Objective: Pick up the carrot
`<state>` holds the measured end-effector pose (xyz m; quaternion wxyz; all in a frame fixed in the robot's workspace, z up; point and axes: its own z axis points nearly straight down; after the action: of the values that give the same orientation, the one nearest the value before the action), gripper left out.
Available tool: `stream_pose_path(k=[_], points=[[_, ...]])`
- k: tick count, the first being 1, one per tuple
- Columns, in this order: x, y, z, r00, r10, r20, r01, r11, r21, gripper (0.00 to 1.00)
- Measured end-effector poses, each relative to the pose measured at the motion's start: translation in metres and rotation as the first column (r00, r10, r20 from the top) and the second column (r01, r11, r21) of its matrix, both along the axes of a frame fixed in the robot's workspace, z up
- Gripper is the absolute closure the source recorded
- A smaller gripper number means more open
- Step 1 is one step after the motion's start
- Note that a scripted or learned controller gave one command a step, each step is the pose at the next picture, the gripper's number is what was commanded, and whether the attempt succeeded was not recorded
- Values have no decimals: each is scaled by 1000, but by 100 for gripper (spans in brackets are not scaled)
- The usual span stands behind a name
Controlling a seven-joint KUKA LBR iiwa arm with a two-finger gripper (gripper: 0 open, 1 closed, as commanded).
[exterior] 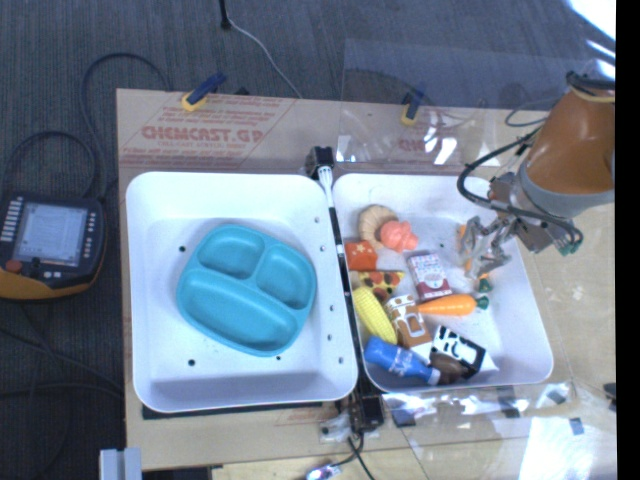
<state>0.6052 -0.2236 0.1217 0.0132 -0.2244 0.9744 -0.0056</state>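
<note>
Two bins side by side; the carrot [446, 306] lies in the right bin [528, 340], gripper [487, 251] above and just beside it.

Carrot rests level, pointing toward the right wall, wedged among a red box [427, 274], corn [372, 314] and a black-and-white pack [457, 349]; bare floor shows only along that bin's right and upper-right side. The gripper hangs over this open strip, its fingers a little parted with nothing between them. In the left bin [150, 228] sits a blue tray [246, 287] with white floor open all around it.
</note>
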Motion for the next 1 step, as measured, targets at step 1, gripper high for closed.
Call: stream_pose_path(k=[1], points=[[-33, 2, -28, 948, 320, -8, -320, 948, -3, 100]])
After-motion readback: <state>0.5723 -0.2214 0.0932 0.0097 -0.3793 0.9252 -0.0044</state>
